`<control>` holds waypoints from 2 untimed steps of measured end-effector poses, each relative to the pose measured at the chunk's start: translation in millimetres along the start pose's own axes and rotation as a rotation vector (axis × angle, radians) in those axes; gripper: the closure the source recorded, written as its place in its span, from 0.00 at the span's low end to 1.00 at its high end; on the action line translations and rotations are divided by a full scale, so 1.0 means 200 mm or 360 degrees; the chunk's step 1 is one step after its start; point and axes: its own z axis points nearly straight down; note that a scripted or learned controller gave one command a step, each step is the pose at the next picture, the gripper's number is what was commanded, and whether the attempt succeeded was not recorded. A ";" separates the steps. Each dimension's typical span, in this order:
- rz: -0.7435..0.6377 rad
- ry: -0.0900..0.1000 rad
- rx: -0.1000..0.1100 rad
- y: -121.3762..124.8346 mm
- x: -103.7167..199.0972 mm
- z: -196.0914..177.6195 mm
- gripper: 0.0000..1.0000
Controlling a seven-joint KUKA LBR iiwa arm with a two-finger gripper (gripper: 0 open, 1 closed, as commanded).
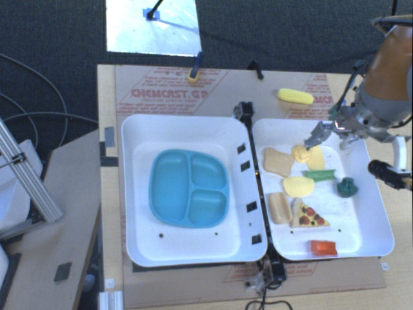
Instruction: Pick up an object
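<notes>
My gripper hangs over the far part of the right bin, open, with nothing between its fingers. Its left fingertip is just above a small yellow piece. Below that lie a tan bread slice, a green bean pod, a dark green lump, a pale yellow rounded piece, a bread roll, a pizza slice and an orange-red block.
The left bin holds a blue divided tray. A yellow corn-like piece lies on the cardboard behind the right bin. A black divider runs between the bins. Cables cross the back.
</notes>
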 end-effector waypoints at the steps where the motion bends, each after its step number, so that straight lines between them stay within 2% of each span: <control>1: 0.0016 -0.0001 0.0007 -0.25 -0.36 0.69 0.00; 2: -0.0001 -0.0012 -0.0018 -0.40 0.12 0.64 0.00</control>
